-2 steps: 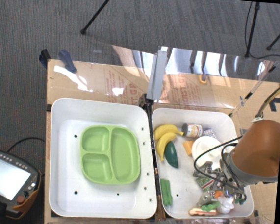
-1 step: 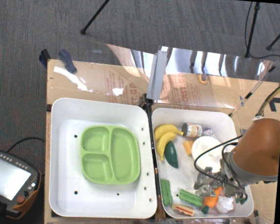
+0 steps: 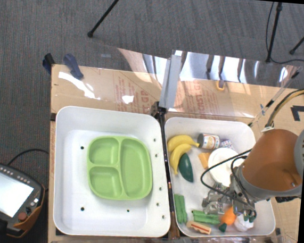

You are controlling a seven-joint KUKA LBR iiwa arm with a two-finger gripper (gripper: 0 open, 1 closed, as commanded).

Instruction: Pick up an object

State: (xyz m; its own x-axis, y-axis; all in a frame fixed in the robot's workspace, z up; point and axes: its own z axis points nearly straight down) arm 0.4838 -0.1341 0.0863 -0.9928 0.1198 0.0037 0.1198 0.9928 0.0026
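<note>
floor: dark grey carpet [image 3: 56, 7] | bench: brown cardboard top [image 3: 112, 90] | tripod legs [image 3: 106, 12]

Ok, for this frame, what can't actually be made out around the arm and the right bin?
- Gripper: its metal parts blur into clutter in the camera view; whether it holds anything is unclear.
- White plate: its right part is hidden by the arm's orange band.
- Small jar: label too small to read.
- Orange item and white item: too small and partly covered by the gripper to identify.
</note>
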